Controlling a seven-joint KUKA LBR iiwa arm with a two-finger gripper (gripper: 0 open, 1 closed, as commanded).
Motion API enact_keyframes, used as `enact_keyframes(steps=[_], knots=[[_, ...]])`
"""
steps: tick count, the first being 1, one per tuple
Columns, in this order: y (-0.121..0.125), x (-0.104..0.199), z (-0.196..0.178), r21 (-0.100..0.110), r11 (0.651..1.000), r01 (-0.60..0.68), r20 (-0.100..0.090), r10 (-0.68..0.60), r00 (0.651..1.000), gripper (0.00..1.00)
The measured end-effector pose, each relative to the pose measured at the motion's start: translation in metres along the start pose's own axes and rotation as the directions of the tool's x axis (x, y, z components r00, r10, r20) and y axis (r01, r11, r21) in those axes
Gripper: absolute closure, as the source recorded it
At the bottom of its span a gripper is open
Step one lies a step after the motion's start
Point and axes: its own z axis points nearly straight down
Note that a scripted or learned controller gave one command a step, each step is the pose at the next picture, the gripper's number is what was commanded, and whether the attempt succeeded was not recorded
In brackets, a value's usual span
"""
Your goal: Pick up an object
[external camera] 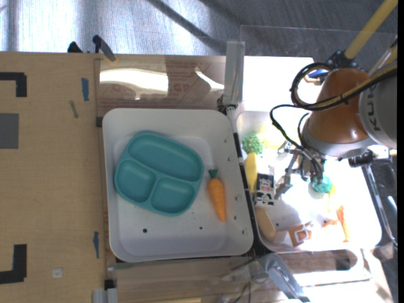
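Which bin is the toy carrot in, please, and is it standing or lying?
The carrot lies flat in the left bin, beside the teal divided plate, its green top pointing away.

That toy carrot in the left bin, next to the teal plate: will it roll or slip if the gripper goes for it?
The carrot looks like smooth molded plastic, so probably stiff, light and a bit slippery. Its tapered, rounded body lies flat on the bin floor, so a push could roll it sideways toward the divided plate.
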Motion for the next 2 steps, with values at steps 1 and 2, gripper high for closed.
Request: enact_keyframes(steps=[1,2], knots=[[-0.060,-0.066,0.001,-0.004,0.991,-0.136,-0.016,0.136,0.991,0.00],[-0.026,-0.002,0.000,-0.005,0.978,-0.209,-0.003,0.209,0.978,0.00]])
